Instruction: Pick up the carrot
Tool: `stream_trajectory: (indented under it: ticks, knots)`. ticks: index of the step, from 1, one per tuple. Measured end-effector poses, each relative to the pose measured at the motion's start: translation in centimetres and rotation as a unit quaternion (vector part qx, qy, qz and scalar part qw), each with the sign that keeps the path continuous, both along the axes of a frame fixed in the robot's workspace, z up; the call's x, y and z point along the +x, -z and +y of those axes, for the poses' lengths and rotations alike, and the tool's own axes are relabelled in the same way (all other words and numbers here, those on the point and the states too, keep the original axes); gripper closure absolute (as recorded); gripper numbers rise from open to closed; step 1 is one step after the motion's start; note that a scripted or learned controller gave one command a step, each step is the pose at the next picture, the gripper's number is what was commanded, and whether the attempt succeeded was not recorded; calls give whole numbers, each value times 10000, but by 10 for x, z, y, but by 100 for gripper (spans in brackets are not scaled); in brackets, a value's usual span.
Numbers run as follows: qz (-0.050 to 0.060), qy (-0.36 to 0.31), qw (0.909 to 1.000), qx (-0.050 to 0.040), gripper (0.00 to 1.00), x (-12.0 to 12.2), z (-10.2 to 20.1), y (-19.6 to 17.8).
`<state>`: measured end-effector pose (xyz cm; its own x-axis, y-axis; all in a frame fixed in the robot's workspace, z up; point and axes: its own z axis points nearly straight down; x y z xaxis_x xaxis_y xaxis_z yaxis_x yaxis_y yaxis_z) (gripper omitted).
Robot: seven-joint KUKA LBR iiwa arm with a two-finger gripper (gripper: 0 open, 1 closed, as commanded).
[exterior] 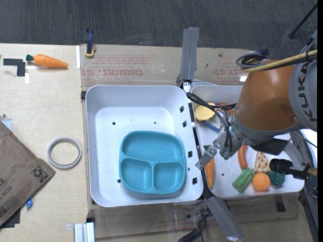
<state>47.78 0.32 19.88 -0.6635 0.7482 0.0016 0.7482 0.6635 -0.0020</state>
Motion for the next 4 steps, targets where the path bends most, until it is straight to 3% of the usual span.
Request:
stream_trajectory:
  ticks: [1,2,3,4]
  knots:
    - [-4,-669,9978,4,0,0,-54,8]
    - [-17,-2446,9696,7,0,0,-108,107]
    - [-22,-2771,9608,4,0,1,-25,7]
    - [-25,-4811,8766,6,0,1,-68,7]
